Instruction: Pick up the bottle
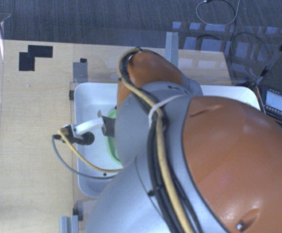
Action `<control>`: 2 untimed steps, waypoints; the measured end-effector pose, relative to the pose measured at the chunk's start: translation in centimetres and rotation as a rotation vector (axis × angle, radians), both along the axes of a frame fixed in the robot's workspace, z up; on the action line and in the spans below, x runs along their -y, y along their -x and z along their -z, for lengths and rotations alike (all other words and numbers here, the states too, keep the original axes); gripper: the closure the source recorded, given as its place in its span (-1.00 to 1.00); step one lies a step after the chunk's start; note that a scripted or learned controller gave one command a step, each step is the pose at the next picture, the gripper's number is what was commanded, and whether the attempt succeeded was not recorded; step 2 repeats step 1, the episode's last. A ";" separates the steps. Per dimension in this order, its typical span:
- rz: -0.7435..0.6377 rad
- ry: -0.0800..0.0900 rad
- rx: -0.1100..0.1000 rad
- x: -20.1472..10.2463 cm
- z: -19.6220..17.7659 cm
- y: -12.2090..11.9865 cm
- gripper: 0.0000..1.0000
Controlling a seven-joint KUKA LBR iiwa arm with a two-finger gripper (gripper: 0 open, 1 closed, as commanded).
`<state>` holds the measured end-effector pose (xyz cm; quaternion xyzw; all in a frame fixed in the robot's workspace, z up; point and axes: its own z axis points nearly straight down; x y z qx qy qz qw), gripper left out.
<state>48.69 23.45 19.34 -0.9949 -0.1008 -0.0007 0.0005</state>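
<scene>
My arm reaches in from the right and covers most of both bins. Its grey and orange links hang over the left bin. A sliver of something bright green shows at the arm's left edge, inside the left bin; I cannot tell whether it is the bottle. Just above it, a dark part of the gripper sticks out from under the arm, close to the green thing. Whether they touch is hidden.
A white connector with a black plug and looping grey and yellow cables juts out over the left bin's left rim. Wooden bench top lies to the left. A corner of the right bin shows at the back.
</scene>
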 end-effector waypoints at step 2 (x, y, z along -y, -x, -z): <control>-0.001 -0.002 0.002 0.0 -1.0 -0.1 1.00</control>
